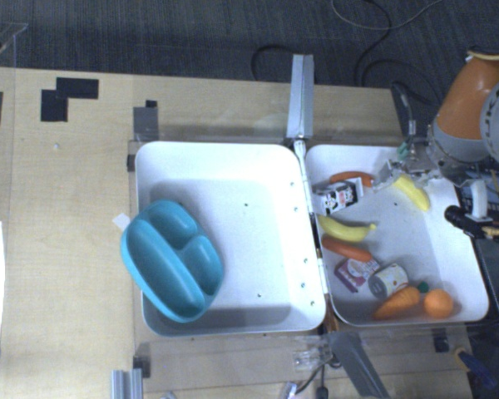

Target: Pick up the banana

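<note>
- A robotics lab is indicated.
- A wooden bench (58, 223) with two white bins (224, 160) is seen centre frame.
- Loose cables (374, 11) are seen on dark carpet, top.

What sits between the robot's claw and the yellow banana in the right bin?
Nothing visible. The curved yellow banana lies uncovered in the right white bin; the gripper hangs up-right of it, beside a smaller yellow piece off that line.

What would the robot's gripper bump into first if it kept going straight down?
Probably the small yellow banana in the right bin. The gripper hangs just above its upper end, though one slanted view leaves the height unclear.
</note>
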{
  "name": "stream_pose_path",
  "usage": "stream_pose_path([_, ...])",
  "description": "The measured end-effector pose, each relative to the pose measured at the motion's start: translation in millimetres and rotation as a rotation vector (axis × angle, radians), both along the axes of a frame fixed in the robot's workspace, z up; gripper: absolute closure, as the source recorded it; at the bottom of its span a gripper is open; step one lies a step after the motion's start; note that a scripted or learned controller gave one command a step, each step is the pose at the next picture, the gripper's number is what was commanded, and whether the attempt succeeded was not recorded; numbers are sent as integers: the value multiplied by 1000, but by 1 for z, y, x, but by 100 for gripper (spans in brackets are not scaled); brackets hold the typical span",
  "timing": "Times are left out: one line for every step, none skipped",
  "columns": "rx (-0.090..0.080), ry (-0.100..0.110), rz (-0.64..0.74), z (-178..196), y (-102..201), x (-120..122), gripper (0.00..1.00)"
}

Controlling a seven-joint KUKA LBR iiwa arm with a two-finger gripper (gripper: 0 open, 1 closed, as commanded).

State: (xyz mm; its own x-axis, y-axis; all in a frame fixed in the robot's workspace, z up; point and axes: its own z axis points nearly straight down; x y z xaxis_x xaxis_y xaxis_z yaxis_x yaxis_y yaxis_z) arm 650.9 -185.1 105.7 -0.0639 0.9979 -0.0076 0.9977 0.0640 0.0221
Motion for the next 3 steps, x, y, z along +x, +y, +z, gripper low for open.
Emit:
stream_pose_path([-2, -2, 4, 10, 0, 2, 100])
stream_pose_path([-2, -2, 5, 10, 0, 2, 0])
stream_pose_path([5, 15, 11, -19, -19, -9, 0])
